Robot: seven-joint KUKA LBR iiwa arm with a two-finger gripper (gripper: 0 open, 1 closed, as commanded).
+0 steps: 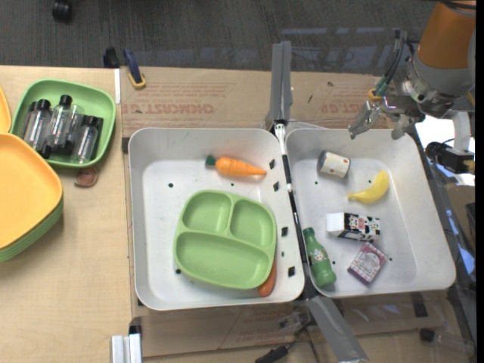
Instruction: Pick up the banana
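We see the gripper (382, 121) hanging open and empty above the far edge of the right bin (431, 274), its two fingers spread apart. The banana (370, 188) lies in that bin, near its middle, well apart from the gripper. Just left of it sits a small can (333, 164); nearer us lie a carton (352, 225), a bottle (318, 257) and a packet (367, 263). The left bin (147, 225) holds a green plate (225, 238) and a carrot (236, 168).

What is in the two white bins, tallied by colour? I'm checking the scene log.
Orange: 2, carrot, orange piece under the plate
Green: 2, divided plate, bottle
Yellow: 1, banana
White: 2, can, carton
Purple: 1, packet
Total: 8
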